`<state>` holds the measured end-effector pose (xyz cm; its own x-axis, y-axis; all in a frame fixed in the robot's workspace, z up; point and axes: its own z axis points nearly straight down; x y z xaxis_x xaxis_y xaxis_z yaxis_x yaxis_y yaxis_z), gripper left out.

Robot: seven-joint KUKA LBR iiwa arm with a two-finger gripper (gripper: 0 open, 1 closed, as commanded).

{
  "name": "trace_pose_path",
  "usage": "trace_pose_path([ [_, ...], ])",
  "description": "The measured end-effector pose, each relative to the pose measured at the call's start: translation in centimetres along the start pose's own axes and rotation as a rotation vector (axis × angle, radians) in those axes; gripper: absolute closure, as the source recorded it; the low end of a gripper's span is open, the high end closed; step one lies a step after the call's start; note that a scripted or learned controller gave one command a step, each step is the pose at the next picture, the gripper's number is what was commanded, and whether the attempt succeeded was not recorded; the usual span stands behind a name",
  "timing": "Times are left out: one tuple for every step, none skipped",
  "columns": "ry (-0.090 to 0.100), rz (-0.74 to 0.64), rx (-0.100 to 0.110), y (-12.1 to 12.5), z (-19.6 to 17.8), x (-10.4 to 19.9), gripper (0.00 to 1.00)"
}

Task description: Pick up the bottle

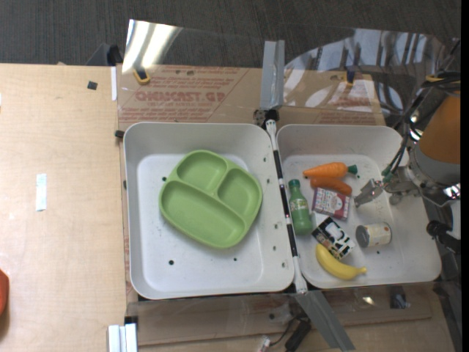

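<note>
Two white bins (139, 196) on wooden bench (58, 160), green bottle (298, 206) lying flat, tool (368, 192) spread apart.

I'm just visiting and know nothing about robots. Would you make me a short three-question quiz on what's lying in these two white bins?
1. True or false: the green divided plate lies in the same bin as the banana.
2. The green bottle lies where in the right bin?
A. Along its left wall
B. Along its right wall
C. In its middle
3. Fill in: the orange vegetable near the right bin's back is a ____.

Key:
1. False; the plate lies in the left bin.
2. A
3. carrot
</note>
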<state>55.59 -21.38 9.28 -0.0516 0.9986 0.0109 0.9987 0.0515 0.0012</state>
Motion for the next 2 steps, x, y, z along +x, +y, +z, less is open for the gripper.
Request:
trace_pose_path([
  [-0.012, 0.073, 0.001, 8.2, 0.1, 1.6, 0.00],
  [-0.011, 0.108, 0.001, 4.1, 0.2, 11.1, 0.00],
])
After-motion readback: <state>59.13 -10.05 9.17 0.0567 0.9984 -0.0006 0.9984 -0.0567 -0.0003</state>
